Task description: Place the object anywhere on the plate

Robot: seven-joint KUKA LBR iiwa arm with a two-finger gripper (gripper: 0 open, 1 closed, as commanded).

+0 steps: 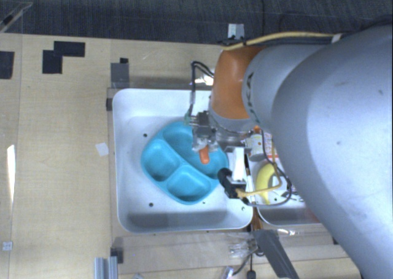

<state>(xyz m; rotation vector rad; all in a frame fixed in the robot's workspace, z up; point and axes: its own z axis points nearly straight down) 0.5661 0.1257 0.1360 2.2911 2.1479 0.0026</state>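
Observation:
A blue divided plate (175, 164) with three compartments lies in the left white bin (132, 149). My gripper (202, 149) hangs over the plate's right edge, reaching down from the grey arm with its orange band (230, 84). A small orange object (204, 156) shows right at the fingertips, above the plate's right rim. The fingers appear closed around it, though the wrist hides most of them.
A yellow object (265, 177) lies in the right bin, mostly covered by the arm. Cables run along the gripper's right side. The left bin's floor around the plate is bare white. The wooden bench extends to the left.

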